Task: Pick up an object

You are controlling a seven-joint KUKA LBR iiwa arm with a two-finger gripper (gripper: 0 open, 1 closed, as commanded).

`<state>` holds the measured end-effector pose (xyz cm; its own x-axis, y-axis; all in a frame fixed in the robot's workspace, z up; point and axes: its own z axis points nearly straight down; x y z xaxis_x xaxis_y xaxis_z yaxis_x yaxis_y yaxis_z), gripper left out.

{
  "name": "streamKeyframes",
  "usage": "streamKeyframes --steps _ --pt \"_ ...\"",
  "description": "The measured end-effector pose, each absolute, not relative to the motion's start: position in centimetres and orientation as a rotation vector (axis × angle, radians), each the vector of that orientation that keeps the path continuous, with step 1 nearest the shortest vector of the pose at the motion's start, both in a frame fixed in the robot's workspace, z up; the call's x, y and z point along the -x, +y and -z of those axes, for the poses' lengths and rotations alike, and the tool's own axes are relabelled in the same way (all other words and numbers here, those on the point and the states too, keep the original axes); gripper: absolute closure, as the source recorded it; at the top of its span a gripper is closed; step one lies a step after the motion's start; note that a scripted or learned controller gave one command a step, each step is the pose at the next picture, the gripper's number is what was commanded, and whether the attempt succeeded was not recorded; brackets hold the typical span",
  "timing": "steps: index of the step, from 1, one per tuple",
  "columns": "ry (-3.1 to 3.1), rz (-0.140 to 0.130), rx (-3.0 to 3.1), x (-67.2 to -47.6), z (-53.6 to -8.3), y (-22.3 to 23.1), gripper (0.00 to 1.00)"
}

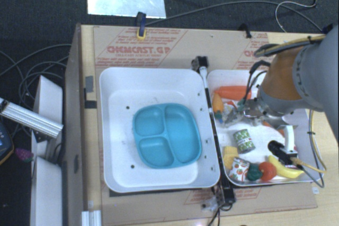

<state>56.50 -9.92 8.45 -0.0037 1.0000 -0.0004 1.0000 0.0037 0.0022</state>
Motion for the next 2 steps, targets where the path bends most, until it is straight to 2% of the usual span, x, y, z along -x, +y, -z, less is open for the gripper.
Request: streamKeyframes --steps 1,2 --pt "2.223 0.000 -2.220 -50.0 -8.4 -8.5 0.00" --pt "2.220 -0.001 -2.219 -52.9 -13.3 -11.9 0.00"
